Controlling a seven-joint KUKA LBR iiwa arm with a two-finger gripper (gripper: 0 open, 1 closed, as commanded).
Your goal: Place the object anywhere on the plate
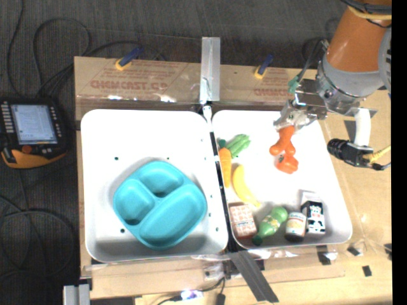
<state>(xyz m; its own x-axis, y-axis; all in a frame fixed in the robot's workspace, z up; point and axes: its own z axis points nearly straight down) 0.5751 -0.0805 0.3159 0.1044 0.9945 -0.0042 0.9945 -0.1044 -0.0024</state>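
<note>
My gripper [294,121] hangs over the back of the right bin [331,189], shut on the top end of an orange-red toy vegetable [284,152], which dangles below it towards the bin floor. The turquoise sectioned plate [160,202] lies in the left bin [102,132], far to the left of the gripper, with nothing on it.
The right bin also holds a green toy [238,144], a carrot [225,165], a banana [242,184], a small box [242,219], a green vegetable [270,223], a can [296,225] and a milk carton [313,216]. A ridge [213,170] divides the bins.
</note>
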